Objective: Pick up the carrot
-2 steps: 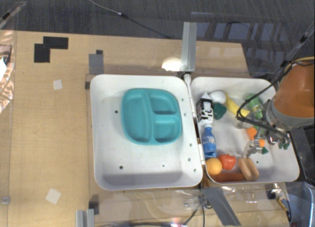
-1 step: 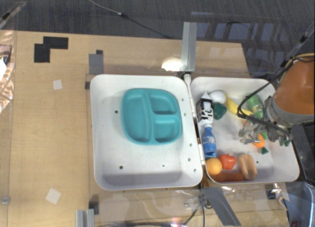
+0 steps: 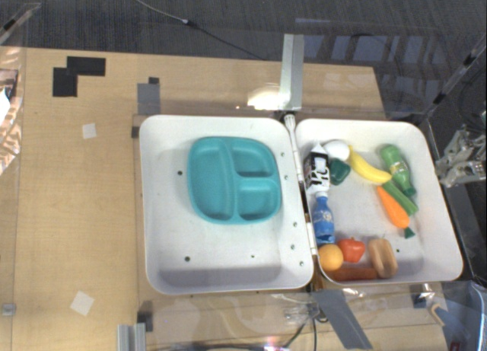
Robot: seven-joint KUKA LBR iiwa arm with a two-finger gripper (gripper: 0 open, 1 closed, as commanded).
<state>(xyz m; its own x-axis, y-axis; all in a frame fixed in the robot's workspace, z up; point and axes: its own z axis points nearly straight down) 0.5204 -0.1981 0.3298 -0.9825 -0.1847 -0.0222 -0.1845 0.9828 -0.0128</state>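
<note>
At the near edge of the right bin [image 3: 445,266] a brown sausage [image 3: 354,272] lies along the wall. Just behind it are three things in a row: an orange fruit [image 3: 330,256], a red tomato [image 3: 351,249] and a brown bun [image 3: 383,256]. Each one touches the one beside it.

A little farther, a blue bottle [image 3: 323,220] lies along the left wall of this bin. The carrot [image 3: 394,206] lies on the right side of the same bin. It is slanted, with its green end toward the near right, and it rests against a long green vegetable [image 3: 402,195] on its far side. Nothing holds the carrot.

The left bin [image 3: 163,266] bears a teal divided plate [image 3: 232,179] near its middle.

Farther in the right bin there are a yellow banana [image 3: 369,168], a light green vegetable [image 3: 394,157], a dark green pepper [image 3: 339,171] and a white and black bottle [image 3: 318,171]. A white round thing [image 3: 335,149] is behind the pepper.

The gripper [image 3: 459,161] is at the right, outside the right bin and well apart from the carrot. It is small and blurred there, so I cannot tell if it is open or closed.

Behind the bins a grey metal post [image 3: 292,71] stands on the wooden bench [image 3: 68,212], and a black mark [image 3: 76,74] is at the far left.
</note>
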